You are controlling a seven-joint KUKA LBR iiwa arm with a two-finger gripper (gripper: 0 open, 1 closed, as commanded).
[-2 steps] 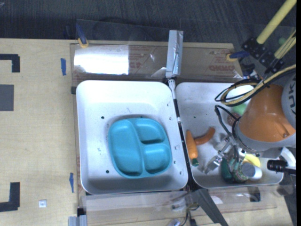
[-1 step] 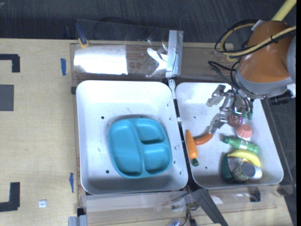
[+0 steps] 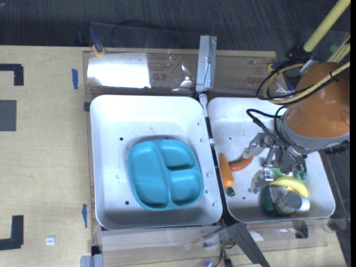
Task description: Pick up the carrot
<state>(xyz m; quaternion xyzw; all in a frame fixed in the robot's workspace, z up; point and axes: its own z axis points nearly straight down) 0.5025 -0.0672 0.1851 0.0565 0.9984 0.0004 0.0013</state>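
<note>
The carrot point(image 3: 226, 173) lies in the right bin point(image 3: 239, 118) against its left wall, orange with a green stub at its near end. A smaller curved orange piece point(image 3: 242, 164) rests just right of it. My gripper point(image 3: 255, 164) hangs low over the middle of this bin, right of the carrot and apart from it. Its fingers point(image 3: 254, 147) are spread open, with their tips close to the curved orange piece. Nothing is clamped between them.
A yellow banana point(image 3: 292, 186) and a green can point(image 3: 279, 202) lie under the wrist at the right bin's near right corner. The left bin point(image 3: 111, 121) holds a blue divided plate point(image 3: 165, 173). Black and yellow cables point(image 3: 278, 79) loop at the back right.
</note>
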